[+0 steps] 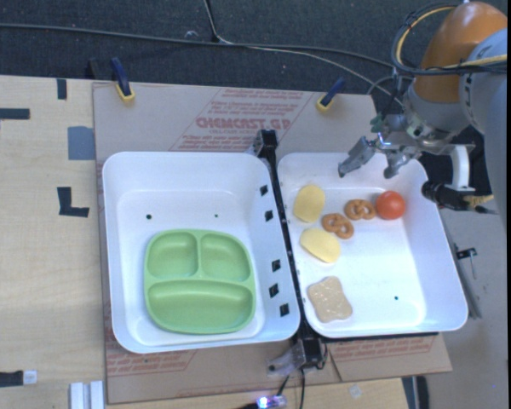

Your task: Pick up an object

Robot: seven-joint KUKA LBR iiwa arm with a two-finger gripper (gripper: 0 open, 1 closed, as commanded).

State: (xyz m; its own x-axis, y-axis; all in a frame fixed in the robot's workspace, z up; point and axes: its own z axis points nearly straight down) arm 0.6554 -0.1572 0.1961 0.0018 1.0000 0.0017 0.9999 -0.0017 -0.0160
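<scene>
Objects for you to pick from all lie in the right bin point(443, 262): a red tomato point(391, 205) near its far right corner, two brown pretzels point(347, 217) just left of it, touching each other, a round yellow piece point(308, 203) by the left wall, a yellow wedge point(321, 245) just below the pretzels, and a tan cracker point(330, 299) toward the near left corner. You'll see the gripper point(373, 162) over that bin's far edge, its two fingers spread apart with nothing between them, above and clear of the tomato. Your left bin point(123, 228) carries a green divided plate point(199, 281) toward its near edge.
</scene>
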